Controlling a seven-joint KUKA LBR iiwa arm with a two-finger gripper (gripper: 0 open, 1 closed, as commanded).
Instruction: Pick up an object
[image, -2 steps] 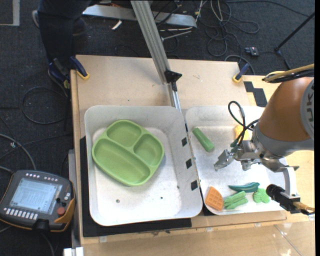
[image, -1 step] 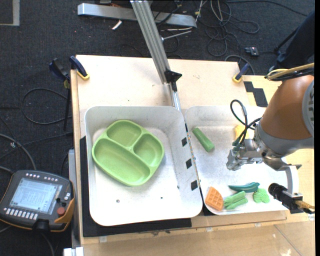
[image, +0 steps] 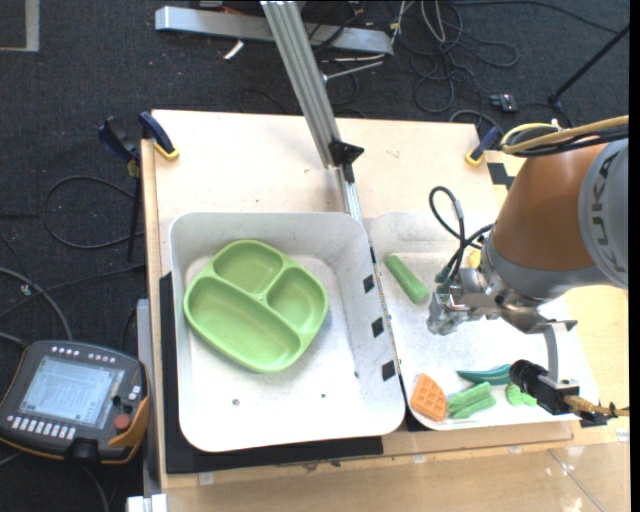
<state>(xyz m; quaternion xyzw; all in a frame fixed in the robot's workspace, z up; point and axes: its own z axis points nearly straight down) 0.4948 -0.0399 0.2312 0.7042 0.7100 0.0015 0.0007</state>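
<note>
The gripper (image: 443, 318), its finger state impossible to tell, hung in the right bin (image: 400, 232) just right of a green stick (image: 406, 277) lying slantwise, long axis running up-left to down-right.

grey arm (image: 585, 240) with broad orange band, black looped cable, silvery metal gripper (image: 443, 317)
</note>
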